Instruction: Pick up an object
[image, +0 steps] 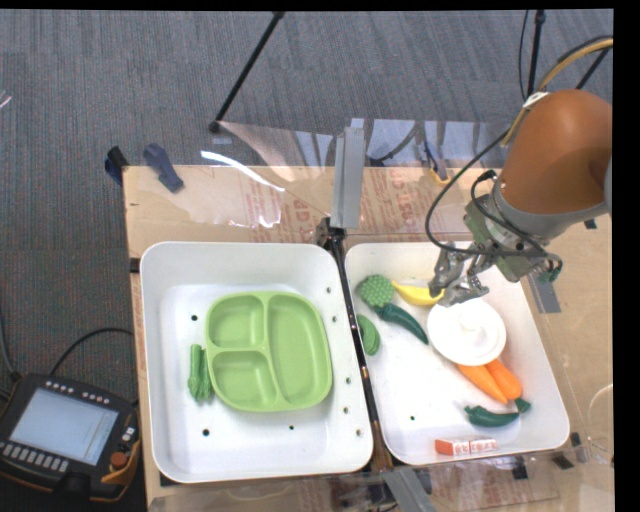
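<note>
Orange and grey, the arm (553, 150) is reaching in from the right and hanging its gripper (458, 281) over the far part of the right bin (556, 400). Whether the fingers are parted or pressed together cannot be made out against the cables, and nothing is showing between them. Directly under and beside the gripper, a yellow banana (417, 293) is lying near the bin's far edge, touching a white round plate (467, 332) that is sitting just toward the near side of the gripper. A green broccoli piece (376, 290) is resting by the bin's far-left corner, with a dark green pepper (402, 321) stretching from it toward the plate and a pale green pod (369, 334) lying against the left wall. Two orange carrots (492, 380) are lying beside the plate's near rim, a small dark green chili (492, 415) is sitting just beyond them, and a red-and-white packet (465, 447) is lying along the near edge. In the left bin (165, 280), a light green divided tray (268, 351) is occupying the middle, with a green bean pod (199, 373) lying along its left side. A teach pendant (62, 435) is sitting on the floor off the bench's near-left corner.
</note>
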